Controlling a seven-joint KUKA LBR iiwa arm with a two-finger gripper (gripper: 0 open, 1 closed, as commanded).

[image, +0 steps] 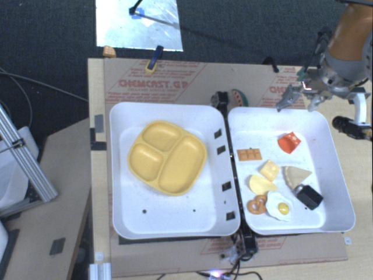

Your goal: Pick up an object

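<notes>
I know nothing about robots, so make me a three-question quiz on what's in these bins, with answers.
1. True or false: the yellow divided plate lies in the left bin.
2. Which item lies nearest the right bin's far right corner?
A. the fried egg
B. the red piece
C. the pretzel
3. Fill in: the pincer hangs above the right bin's ___ rim.

Key
1. True.
2. B. The egg and pretzel lie near the front rim.
3. Far. The pincer holds nothing; its fingers stand apart.
</notes>
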